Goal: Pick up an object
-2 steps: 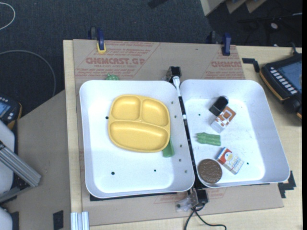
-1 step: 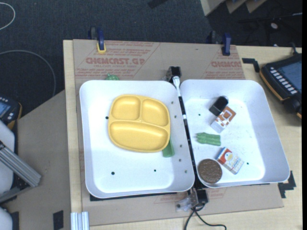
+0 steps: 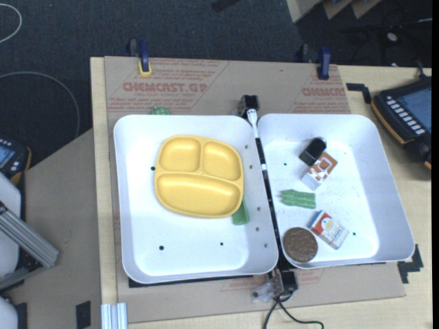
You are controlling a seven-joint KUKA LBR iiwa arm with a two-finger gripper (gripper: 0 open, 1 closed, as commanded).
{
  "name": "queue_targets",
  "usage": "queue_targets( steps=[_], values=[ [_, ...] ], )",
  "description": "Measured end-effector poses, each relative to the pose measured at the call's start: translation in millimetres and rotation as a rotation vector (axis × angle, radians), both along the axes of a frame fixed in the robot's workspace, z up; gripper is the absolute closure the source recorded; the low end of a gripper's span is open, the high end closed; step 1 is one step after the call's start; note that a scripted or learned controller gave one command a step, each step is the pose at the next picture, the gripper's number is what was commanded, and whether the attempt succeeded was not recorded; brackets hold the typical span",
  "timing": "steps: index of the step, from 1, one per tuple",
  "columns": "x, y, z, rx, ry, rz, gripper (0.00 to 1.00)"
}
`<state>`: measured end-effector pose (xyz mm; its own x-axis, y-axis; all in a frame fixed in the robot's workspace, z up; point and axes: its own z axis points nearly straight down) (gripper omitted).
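Note:
The right bin (image 3: pixel 384 184) holds several small objects. A black block (image 3: pixel 313 148) lies at the upper middle, with a small white and orange box (image 3: pixel 319 171) just below it. A green pod-shaped toy (image 3: pixel 298 198) rests near the bin's left wall. Lower down sit a brown round disc (image 3: pixel 300 244) and a white and red carton (image 3: pixel 329 229). The left bin (image 3: pixel 137 238) carries a yellow divided plate (image 3: pixel 199 175), and a green piece (image 3: pixel 240 215) peeks out from under the plate's lower right corner.
Both bins rest on a cardboard sheet (image 3: pixel 206 81) held by blue clamps (image 3: pixel 143 55) at the back. A tablet-like controller (image 3: pixel 410 112) sits at the right edge. A cable (image 3: pixel 281 300) runs out at the front between the bins.

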<state>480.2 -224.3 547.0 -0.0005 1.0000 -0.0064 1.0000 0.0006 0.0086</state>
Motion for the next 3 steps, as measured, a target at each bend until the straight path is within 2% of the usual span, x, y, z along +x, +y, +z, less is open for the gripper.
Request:
queue_targets(
  steps=[1, 2, 3],
  values=[
    [-1.3, 31.1, -120.8, 0.012, 0.021, 0.002, 1.0],
    [-1.0, 118.1, -195.7, 0.011, 0.017, 0.007, 1.0],
    [-1.5, 244.2, -245.1, 0.01, 0.017, 0.013, 1.0]
  ],
)
